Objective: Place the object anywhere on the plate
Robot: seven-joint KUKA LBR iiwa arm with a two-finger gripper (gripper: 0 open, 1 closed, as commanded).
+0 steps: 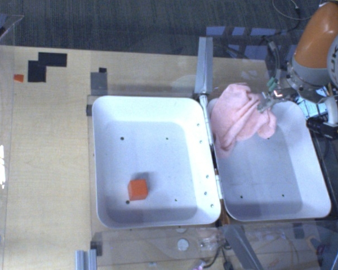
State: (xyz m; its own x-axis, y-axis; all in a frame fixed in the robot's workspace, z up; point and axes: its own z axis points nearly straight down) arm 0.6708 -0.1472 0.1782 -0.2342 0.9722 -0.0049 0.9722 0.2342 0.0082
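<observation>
Gripping pink cloth [239, 118] | tool [266, 103] closed on its upper right edge | right bin [281, 207]

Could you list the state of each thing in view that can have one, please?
Pink cloth: crumpled, hanging bunched at the end effector, draped over the right bin's upper left corner.
Orange block: resting flat on the floor of the left bin, lower left area, untouched.
Right bin: sitting on the bench beside the left bin, cloth over its upper left part.
End effector: over the right bin's upper edge, at the cloth's right side.
</observation>
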